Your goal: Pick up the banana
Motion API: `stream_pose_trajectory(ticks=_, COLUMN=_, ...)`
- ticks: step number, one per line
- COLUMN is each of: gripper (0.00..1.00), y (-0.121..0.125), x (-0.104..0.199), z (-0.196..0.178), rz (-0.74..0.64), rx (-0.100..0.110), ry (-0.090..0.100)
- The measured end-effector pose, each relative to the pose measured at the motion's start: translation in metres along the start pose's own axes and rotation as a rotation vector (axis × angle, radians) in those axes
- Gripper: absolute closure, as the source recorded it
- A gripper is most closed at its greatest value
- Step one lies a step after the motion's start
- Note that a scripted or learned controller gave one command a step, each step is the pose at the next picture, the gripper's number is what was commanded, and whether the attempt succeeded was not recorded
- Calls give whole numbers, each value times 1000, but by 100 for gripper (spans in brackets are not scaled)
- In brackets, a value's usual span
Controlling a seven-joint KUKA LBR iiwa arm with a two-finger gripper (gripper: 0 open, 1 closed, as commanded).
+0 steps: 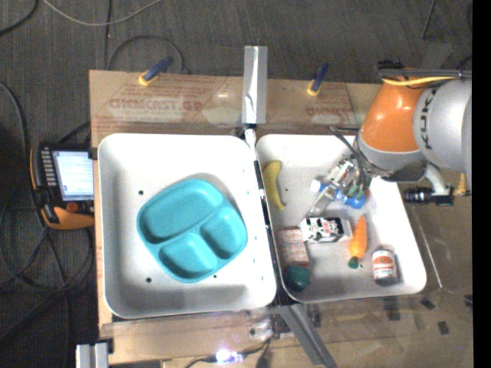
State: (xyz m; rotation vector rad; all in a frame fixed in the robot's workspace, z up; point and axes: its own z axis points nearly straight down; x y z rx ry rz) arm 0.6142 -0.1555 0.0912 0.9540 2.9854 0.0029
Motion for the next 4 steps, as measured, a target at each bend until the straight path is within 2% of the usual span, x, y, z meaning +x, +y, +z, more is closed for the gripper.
stream_pose_trajectory(ticks=1, gripper=0, y=28, x=-38, z=-46, rz=31, rx=1, ry=3)
stream_pose_trajectory(ticks=2, gripper=0, y=43, x=-21, z=2, rz=-62, rx=9, ry=4)
stream_pose_trajectory(ticks=3, gripper=0, y=69, x=4, z=1, rz=168, rx=-2, ry=-5)
stream_pose_trajectory(ticks=4, gripper=100, y=70, x=3, z=-10, rz=168, rx=-3, ry=-9)
